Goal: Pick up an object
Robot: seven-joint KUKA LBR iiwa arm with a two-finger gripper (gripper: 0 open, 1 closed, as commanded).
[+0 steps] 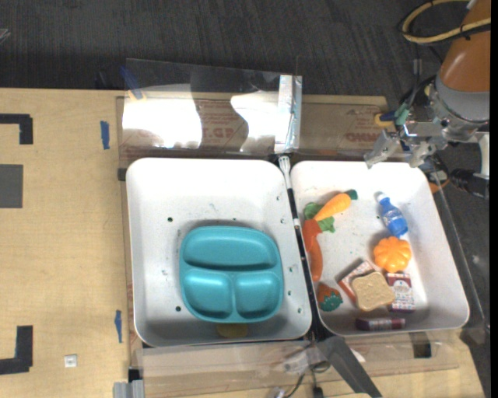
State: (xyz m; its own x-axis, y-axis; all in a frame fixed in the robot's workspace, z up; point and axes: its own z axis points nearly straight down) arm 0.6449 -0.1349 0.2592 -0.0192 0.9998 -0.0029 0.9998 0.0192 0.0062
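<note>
While gripper hovers over right bin far rim, nothing seen in its grasp, finger spread unclear; toy pumpkin, blue bottle, carrot lie loose below, ready for picking.

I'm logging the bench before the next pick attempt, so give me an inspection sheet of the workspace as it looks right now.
Surface: wooden bench bearing two white bins side by side, left bin and right bin.
Job's things: in the right bin, a toy carrot, a longer orange carrot, a small bottle, an orange pumpkin, a bread slice and a small carton.
Clutter: a teal divided tray in the left bin; clear plastic sheet behind the bins.
Grippers: tool above the right bin's far edge, nothing seen in it.
Cables: yellow cable loop near the arm.
Surroundings: dark floor.
</note>
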